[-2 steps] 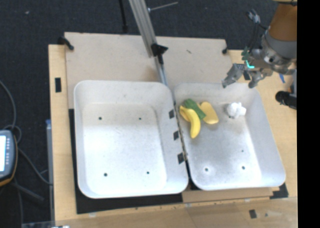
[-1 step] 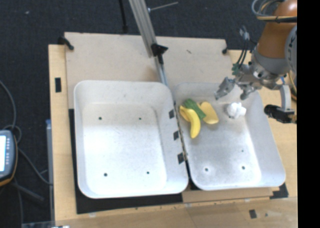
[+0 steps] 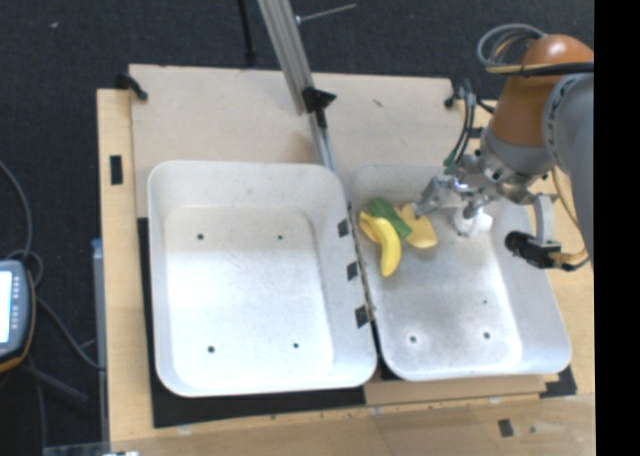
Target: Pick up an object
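Observation:
A yellow banana-shaped piece (image 3: pixel 385 246) lies in the right bin (image 3: pixel 470 329) near its upper left corner. A green piece (image 3: pixel 386 218) rests across its top, and a smaller yellow piece (image 3: pixel 419 232) touches it on the right. My gripper (image 3: pixel 455 206) hangs over the bin's upper edge, just right of this cluster. Its fingers (image 3: pixel 436 194) stand apart with nothing between them. The grey arm with its orange band (image 3: pixel 528 109) comes in from the upper right.
The left bin (image 3: pixel 250 279) sits beside the right one. A slanted metal pole (image 3: pixel 285 34) rises from the bench behind the bins. A black cable clip (image 3: pixel 525 244) hangs off the arm over the right bin's right rim.

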`<state>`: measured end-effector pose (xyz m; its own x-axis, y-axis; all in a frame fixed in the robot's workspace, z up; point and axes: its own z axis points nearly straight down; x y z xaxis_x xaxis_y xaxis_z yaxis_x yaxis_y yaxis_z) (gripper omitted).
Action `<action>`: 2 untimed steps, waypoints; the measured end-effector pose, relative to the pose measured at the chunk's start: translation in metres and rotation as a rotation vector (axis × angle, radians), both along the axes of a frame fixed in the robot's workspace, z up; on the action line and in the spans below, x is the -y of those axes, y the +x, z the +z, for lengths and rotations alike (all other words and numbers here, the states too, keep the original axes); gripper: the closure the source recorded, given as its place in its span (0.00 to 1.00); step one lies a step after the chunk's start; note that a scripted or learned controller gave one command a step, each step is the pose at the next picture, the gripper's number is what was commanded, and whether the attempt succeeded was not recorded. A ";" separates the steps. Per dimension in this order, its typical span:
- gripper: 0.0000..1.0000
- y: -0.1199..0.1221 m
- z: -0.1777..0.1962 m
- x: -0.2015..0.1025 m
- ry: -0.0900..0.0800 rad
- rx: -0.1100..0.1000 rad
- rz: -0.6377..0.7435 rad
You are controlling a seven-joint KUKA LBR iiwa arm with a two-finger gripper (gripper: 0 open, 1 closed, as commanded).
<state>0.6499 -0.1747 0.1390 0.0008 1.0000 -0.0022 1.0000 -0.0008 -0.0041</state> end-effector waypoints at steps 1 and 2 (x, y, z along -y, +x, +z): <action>0.00 -0.001 -0.040 0.001 0.000 0.001 -0.002; 1.00 0.001 -0.025 0.002 -0.001 0.009 -0.003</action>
